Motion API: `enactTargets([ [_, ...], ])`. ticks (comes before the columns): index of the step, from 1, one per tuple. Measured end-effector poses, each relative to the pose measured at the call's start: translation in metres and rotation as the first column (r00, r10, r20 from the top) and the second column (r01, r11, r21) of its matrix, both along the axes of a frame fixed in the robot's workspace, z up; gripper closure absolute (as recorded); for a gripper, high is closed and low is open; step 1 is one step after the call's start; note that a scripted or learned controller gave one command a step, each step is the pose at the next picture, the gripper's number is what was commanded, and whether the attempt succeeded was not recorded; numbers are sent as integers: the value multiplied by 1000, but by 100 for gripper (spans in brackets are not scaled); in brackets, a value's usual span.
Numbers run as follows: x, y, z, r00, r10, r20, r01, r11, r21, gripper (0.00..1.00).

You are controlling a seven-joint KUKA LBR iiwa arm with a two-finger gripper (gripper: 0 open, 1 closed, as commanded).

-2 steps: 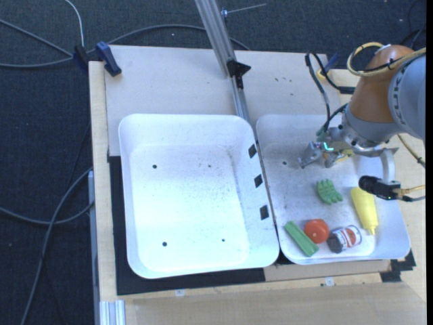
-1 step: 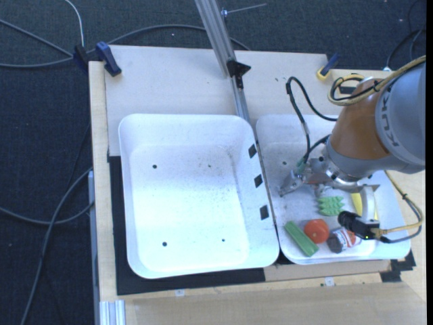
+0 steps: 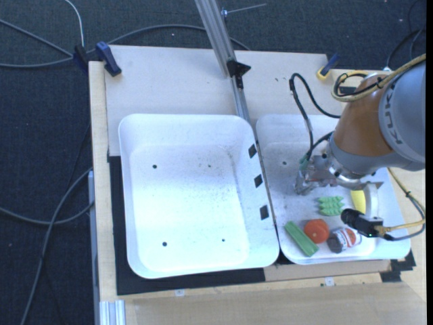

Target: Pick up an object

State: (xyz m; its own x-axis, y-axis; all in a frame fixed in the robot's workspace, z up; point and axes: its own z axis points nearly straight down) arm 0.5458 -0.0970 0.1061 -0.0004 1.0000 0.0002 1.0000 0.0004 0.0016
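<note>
Along the near edge of the right bin (image 3: 270, 147) lies a small group of things. One is a green stick (image 3: 300, 238), set at a slant, and just beside it, on its right, is a red ball (image 3: 316, 231). Right of the ball there is a small red and white thing (image 3: 342, 239) with a grey end; I cannot tell what it is. A little farther from the camera lies a light green toy (image 3: 330, 205) with a ribbed shape, and right of it a yellow thing (image 3: 358, 200), partly covered by a black piece of the arm.

Over the middle of this bin is the claw (image 3: 308, 181). It is low above the white floor, left of the light green toy and apart from it. The metal parts are small and blurred, so I cannot tell how the claw stands, and I see nothing gripped by it. Behind it the arm (image 3: 406, 114) goes up to the right, with the orange band (image 3: 362, 124) above the wrist and a black cable (image 3: 304, 110) looping over the far part of the bin.

On the left is the left bin (image 3: 135, 131), white with small dark specks on its floor. Both bins rest on the pale desk (image 3: 176, 80). A grey metal pole (image 3: 213, 26) crosses the far side of the desk at a slant.
</note>
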Motion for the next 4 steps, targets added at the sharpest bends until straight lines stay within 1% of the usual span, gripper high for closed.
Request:
enactTargets([
  [2,0,0,20,1000,0,1,0,1000,0,100],
  [3,89,49,92,1000,5,5,-5,1000,1,100],
  [4,32,-8,-9,1000,-6,-11,6,1000,-1,100],
])
